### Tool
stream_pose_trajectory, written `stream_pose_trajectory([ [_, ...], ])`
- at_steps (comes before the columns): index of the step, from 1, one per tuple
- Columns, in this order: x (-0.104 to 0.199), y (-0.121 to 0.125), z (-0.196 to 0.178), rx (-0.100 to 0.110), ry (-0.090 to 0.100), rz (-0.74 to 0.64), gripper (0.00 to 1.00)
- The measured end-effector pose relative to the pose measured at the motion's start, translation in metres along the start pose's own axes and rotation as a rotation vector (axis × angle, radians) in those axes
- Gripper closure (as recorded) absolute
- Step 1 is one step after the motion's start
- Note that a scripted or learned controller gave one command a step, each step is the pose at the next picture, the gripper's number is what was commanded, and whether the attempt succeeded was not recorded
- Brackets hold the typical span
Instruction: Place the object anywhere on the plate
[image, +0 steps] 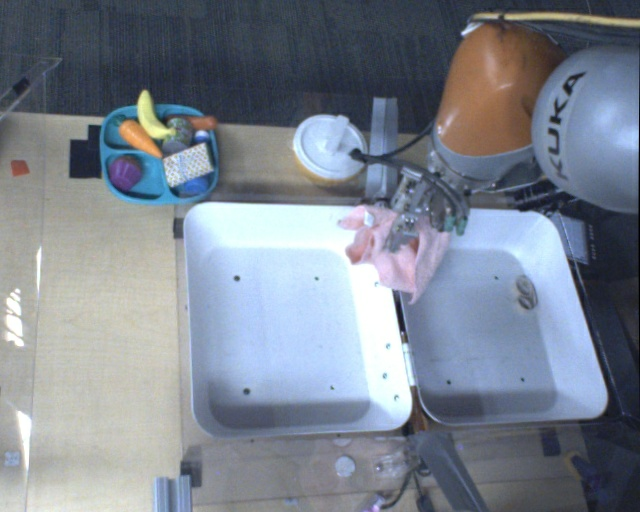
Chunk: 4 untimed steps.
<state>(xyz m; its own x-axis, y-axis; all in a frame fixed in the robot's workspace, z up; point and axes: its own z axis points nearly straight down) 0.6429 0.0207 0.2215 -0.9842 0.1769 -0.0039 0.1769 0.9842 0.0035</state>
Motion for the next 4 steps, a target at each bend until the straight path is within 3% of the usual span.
stream_pose_trajectory([
  [1,0.016,0.054,-0.004,0.000,0.000,-0.176,1.00],
  [3,0.070,0.152,0.002,0.000,0.002,-0.179,1.00],
  [4,0.070,0.152,0.001,-0.001,0.001,-0.178,0.00],
])
